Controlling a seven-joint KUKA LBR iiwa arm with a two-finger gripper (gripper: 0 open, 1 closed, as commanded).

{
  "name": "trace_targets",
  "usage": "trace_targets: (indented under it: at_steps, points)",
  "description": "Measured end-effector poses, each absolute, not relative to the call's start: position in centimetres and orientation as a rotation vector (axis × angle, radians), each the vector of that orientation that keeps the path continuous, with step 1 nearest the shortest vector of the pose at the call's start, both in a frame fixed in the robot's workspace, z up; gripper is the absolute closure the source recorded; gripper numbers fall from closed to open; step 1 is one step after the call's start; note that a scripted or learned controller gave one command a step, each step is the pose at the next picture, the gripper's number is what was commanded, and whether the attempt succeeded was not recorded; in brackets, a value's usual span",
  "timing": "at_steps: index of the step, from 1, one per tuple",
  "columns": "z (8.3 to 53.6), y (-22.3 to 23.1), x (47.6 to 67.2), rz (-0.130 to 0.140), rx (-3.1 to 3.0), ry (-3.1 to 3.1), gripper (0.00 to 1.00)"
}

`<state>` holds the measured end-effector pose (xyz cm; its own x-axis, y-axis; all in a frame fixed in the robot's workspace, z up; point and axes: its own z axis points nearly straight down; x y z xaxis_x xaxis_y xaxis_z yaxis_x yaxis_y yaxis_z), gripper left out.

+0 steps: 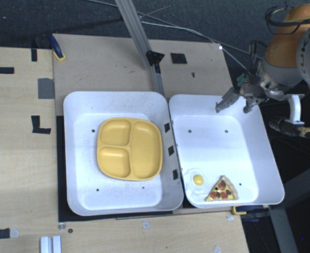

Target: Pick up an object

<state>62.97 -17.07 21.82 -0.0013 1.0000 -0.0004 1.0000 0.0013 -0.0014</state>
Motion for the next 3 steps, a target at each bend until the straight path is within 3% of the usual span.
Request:
trace_targets:
  at_steps: [2,3]
  points:
    - [10.8,-17.8,63.2,0.008,-2.216,-2.22,0.0]
    - [8.4,-17.7,63.2,0.003,-2.219,-2.225,0.0]
